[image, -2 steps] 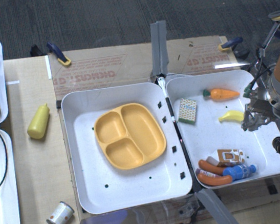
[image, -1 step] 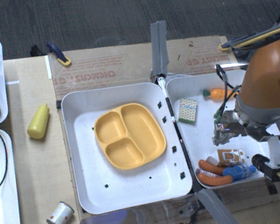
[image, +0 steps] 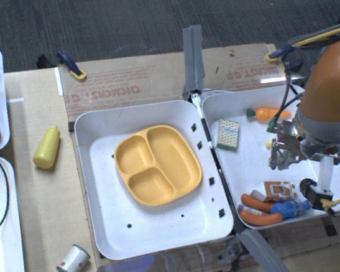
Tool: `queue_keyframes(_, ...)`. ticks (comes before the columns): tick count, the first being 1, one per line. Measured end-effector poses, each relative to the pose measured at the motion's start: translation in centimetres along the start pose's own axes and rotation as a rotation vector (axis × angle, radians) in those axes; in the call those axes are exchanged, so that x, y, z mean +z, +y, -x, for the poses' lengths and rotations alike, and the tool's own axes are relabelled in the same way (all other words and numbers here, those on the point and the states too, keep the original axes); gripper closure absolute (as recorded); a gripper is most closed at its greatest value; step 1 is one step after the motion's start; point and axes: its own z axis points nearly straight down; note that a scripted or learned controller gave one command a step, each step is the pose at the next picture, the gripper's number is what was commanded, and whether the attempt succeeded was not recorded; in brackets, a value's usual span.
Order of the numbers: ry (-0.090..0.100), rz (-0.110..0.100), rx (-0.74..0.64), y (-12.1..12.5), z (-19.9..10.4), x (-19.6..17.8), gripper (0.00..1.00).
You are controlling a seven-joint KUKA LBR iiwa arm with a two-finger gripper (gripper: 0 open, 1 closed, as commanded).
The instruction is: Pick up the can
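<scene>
pincer [image: 281,155] hangs over the right bin [image: 241,106], grip unreadable from here, while the can [image: 73,261] lies untouched on the tabletop [image: 48,206] far left, everything left to do.

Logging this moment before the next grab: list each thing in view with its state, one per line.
Can: lying on its side on the bench, outside the bins.
Yellow bottle: lying down on the bench, outside the bins.
Divided plate: flat in the left bin, nothing on it.
Small box: lying in the right bin.
Gripper: over the right bin.
</scene>
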Motion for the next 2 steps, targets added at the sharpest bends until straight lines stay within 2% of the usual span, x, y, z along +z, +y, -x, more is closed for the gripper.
queue_keyframes(1,0.000,0.000,0.000,0.0,0.0,0.0,0.00)
queue_keyframes(2,0.001,-0.001,0.060,1.2,6.3,10.0,0.00)
